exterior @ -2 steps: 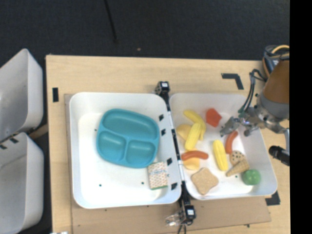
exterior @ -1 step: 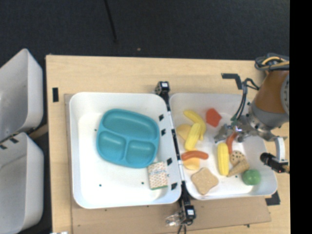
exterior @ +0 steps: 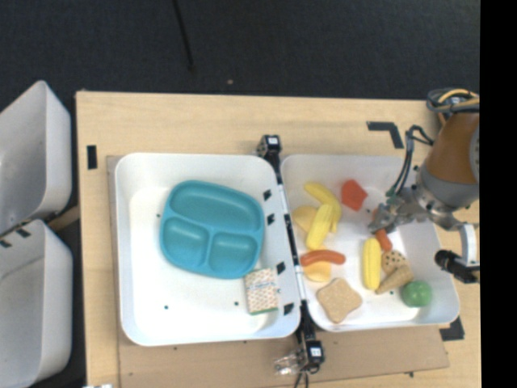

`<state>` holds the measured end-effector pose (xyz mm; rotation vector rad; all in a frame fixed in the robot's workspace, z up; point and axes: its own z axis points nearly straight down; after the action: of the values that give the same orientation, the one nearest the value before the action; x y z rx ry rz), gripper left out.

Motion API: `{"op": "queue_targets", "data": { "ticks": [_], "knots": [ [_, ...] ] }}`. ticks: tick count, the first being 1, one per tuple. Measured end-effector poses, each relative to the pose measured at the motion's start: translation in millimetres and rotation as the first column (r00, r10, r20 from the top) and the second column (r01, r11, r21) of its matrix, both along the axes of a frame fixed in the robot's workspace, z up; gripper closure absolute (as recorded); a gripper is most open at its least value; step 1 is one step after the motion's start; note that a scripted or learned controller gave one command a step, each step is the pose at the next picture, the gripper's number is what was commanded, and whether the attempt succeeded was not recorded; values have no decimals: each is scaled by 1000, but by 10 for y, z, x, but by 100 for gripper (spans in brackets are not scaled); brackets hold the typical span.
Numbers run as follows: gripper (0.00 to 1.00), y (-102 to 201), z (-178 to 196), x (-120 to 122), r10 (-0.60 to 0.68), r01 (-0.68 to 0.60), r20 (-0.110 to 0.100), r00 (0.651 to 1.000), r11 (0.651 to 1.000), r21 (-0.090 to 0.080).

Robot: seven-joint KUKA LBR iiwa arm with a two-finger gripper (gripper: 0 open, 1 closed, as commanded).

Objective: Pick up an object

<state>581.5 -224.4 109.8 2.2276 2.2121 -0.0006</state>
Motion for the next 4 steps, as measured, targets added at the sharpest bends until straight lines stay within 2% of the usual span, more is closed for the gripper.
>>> {"op": "queue_targets", "data": {
  "ticks": [2,3,4],
  "knots": [
    [100,54,1171,115,10,-10,5,1000,1000,-1],
    [100,40,1314,123,12,-12,1,1000,1000,0],
    [100,602,1402,71,14,-14,-1,1000,1000,3]
  ]
}}
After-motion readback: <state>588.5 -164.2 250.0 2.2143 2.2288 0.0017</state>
